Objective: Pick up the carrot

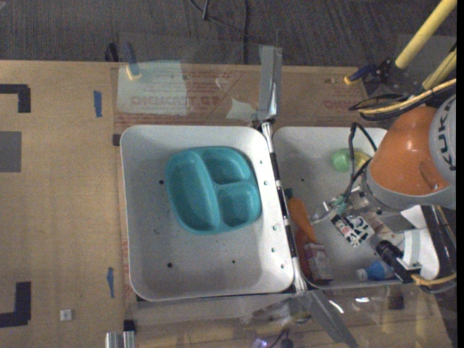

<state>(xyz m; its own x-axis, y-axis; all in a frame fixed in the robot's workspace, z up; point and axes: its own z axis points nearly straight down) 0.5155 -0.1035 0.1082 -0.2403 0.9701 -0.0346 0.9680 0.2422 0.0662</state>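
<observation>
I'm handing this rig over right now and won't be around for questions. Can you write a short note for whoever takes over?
Gripper: over the right bin; too cluttered to tell how it is set, and no object seen between its fingers.
Carrot: lying in the right bin along its left wall, to the gripper's left, apart from it.
Also in the right bin: a green ball near the top, a small blue item at the bottom.
Left bin: holds a teal divided plate.
Done: nothing yet. Left: grasp the carrot and lift it.
</observation>
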